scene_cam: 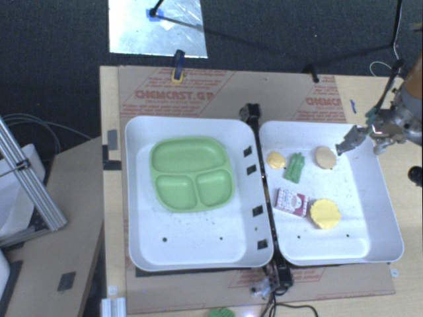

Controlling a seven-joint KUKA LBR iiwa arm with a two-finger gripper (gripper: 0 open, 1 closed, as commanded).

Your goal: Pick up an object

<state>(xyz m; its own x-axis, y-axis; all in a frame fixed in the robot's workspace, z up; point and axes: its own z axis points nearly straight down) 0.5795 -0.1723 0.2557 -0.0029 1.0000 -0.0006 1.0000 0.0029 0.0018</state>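
The right bin holds several small objects: a small yellow piece, a green piece, a round tan piece, a pink and white carton and a yellow round piece. My gripper hangs over the bin's far right part, just right of the tan piece. Its fingers stand spread apart with nothing between them.
The left bin holds a green divided plate. A black hinge strip runs between the two bins. Cardboard lies under both bins, and a metal frame stands at the far left.
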